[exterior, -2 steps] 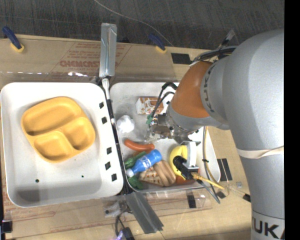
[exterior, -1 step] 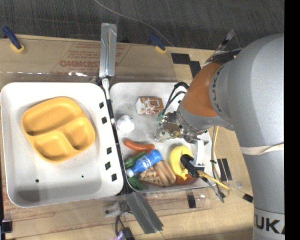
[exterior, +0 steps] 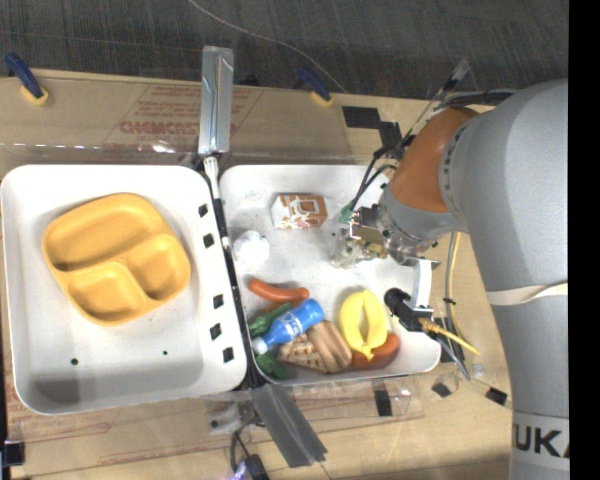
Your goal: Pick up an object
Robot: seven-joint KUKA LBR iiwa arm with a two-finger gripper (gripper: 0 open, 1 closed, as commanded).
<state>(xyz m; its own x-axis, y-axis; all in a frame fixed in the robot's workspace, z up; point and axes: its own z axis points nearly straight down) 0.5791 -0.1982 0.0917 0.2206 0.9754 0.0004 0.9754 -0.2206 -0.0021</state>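
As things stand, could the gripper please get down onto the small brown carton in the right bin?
Probably yes: the brown carton lies alone on bare bin floor, apart from the food pile, just left of the gripper.

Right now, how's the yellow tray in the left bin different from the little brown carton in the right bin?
The yellow tray is large, divided into compartments, and sits alone in the left bin. The brown carton is small, printed brown and white, and shares the right bin with other items. Both lie flat on a white bin floor, apart from the gripper.
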